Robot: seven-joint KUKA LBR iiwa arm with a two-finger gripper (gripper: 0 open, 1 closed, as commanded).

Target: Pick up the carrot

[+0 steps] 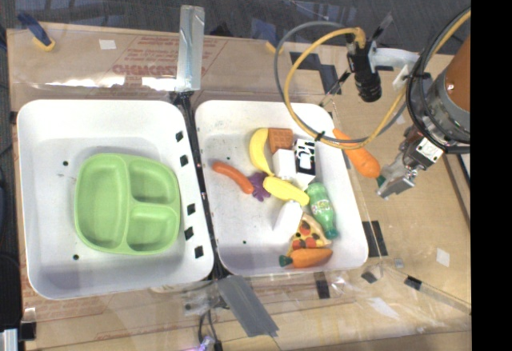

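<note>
Orange tapered plastic carrot [306, 257]: lies at the near edge of the right-hand shallow white bin [232, 253], just beside a pizza-slice toy [305, 235]; not yet lifted. Metal two-finger gripper [397, 181]: well right, outside the bin, holding nothing; finger spacing cannot be told. An orange lump [366, 163] at the bin's right rim is unidentifiable.

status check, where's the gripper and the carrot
Gripper outside the right bin, over the bench, nothing seen between jaws. Carrot at the bin's near edge, against the pizza slice. Green bottle close by.
</note>
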